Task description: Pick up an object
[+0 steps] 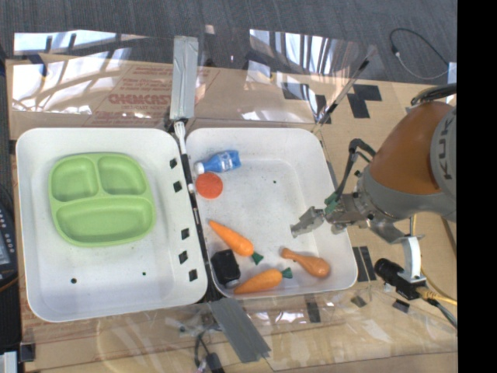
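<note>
Hand [304,225] hangs over right bin [268,142], near its right wall; spread or pressed together, you cannot tell. Nearest target: orange drumstick toy [306,263], just below hand toward near wall, long axis running left-right. Drop short.

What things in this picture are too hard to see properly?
- Gripper, camera view: small and blurry, so whether it is open or shut can't be told.
- Black object, camera view: too dark to tell what it is.
- Blue bottle, camera view: its label is too small to read.
- Arm, camera view: cut off by the right side.
</note>
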### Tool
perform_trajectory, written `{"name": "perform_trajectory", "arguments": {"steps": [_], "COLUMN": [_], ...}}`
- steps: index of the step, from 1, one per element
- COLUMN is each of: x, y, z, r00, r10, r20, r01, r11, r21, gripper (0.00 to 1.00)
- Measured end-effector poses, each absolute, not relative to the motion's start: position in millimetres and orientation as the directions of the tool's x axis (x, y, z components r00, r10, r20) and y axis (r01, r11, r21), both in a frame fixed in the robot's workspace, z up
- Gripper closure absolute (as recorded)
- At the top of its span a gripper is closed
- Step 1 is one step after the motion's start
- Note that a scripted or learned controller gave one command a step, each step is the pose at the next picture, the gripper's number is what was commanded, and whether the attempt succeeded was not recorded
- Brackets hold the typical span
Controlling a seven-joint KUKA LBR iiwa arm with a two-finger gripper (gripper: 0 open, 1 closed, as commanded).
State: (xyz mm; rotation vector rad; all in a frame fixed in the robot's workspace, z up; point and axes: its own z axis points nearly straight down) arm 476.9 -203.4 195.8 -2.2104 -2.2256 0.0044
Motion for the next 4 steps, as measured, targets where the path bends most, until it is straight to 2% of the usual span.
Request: {"name": "perform_trajectory", "arguments": {"steps": [1,2,3,4], "x": [528.3,489.2,558.2,612.1], "y": [-121,-100,-136,-91], "z": [100,96,145,145], "r00": [-0.067,-0.035,0.092,0.091], "r10": [0.998,0.999,0.996,0.996], "r20": [0.002,-0.012,0.001,0.001], "r01": [0.998,0.999,0.996,0.996], "r11": [0.067,0.035,-0.092,-0.091], "r21": [-0.008,0.017,-0.003,-0.004], "gripper": [0.0,0.0,0.0,0.0]}}
